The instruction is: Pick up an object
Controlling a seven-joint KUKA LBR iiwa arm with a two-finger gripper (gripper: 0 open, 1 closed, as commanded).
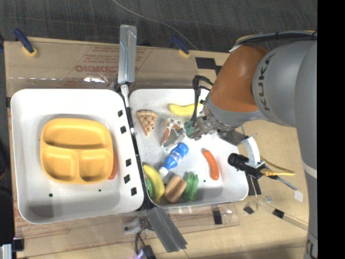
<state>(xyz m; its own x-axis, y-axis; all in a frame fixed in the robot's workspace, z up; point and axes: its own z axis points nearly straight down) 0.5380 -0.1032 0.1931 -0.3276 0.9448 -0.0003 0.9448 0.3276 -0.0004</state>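
Where wrist overhangs, pincer [193,127] perhaps half-hidden

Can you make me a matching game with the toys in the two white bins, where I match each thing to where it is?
Things:
1. yellow tray
2. pizza slice
3. blue bottle
4. orange sausage

Places:
A. in the middle of the right bin, lying at a slant
B. alone in the left bin
C. on the right side of the right bin, below the gripper
D. near the top left corner of the right bin, by the divider

Right pairs: 1-B, 2-D, 3-A, 4-C
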